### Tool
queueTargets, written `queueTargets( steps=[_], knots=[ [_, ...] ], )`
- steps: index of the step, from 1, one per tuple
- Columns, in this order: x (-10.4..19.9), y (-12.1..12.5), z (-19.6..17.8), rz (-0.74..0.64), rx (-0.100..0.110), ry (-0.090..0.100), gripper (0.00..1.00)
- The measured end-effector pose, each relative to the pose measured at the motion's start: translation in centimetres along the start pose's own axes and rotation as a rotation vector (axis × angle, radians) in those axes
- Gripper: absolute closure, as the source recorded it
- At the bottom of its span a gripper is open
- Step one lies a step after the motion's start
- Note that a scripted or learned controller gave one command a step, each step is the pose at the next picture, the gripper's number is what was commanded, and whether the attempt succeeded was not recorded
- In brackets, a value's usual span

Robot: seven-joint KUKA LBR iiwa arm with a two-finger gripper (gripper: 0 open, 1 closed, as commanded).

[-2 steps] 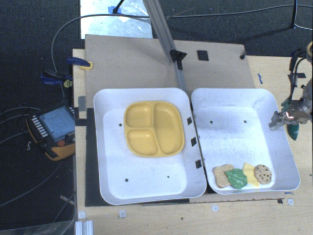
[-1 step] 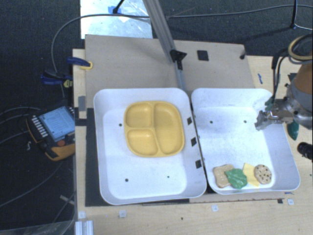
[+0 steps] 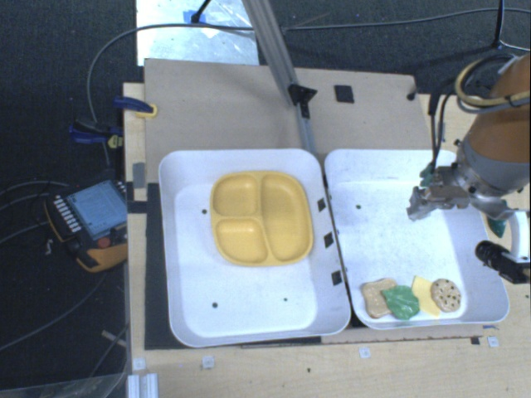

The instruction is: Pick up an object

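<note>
While the grey metal gripper [image 3: 421, 206] hangs over the right white bin [image 3: 373, 247], you see toy food, a round spotted cookie [image 3: 446, 294] and green leaf [image 3: 403, 303], along its near edge.

Two shallow white bins are sitting side by side — the left bin [image 3: 178, 305] and the right bin [image 3: 365, 181]. One yellow plate [image 3: 261, 218] is lying in the left bin, split into three compartments. Four small food pieces are clustering in the right bin — one toast slice [image 3: 377, 297], one green leafy piece [image 3: 402, 303], one yellow cheese wedge [image 3: 425, 293] and one cookie [image 3: 446, 294].
</note>
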State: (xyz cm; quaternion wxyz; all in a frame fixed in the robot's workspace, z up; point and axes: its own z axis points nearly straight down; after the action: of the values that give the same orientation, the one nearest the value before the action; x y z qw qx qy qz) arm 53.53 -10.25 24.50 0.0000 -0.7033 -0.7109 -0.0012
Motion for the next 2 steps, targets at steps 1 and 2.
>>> queueTargets(
  steps=[1,2],
  knots=[
    [6.2,1.0,0.9,-0.001,0.0,0.0,1.0],
    [11.6,2.7,0.5,0.0,-0.002,0.0,1.0]
  ],
)
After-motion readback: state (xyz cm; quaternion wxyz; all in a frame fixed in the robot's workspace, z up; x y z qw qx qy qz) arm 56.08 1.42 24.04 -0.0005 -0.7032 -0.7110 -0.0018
